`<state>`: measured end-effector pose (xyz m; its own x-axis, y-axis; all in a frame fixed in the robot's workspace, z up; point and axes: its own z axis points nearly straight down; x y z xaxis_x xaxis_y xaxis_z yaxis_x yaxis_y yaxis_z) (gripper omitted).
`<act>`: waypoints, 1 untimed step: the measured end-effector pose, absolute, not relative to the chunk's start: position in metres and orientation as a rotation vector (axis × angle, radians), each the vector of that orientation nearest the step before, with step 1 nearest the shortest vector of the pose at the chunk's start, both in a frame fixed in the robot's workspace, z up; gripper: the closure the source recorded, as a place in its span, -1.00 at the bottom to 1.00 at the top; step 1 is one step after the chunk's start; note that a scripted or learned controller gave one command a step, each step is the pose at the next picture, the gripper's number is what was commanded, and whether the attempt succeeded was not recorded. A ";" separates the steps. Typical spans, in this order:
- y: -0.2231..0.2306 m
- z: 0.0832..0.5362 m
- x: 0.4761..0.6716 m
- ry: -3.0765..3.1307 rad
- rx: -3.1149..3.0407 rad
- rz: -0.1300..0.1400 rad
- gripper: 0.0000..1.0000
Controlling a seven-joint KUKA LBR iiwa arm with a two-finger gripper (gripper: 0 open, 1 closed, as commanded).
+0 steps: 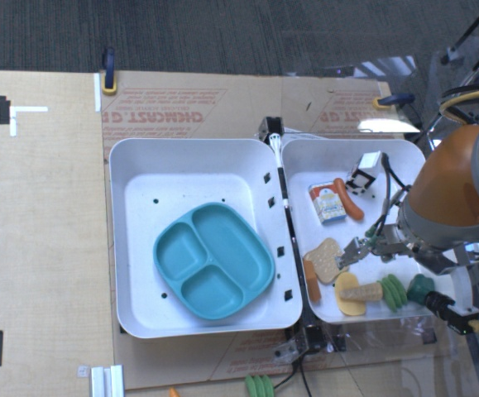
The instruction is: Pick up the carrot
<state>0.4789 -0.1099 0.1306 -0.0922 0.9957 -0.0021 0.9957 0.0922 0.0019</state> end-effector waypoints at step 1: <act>-0.104 0.092 0.478 2.410 2.018 0.000 -1.00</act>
<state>0.4782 -0.1036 0.0924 -0.1757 0.9844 0.0011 0.9844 0.1757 -0.0007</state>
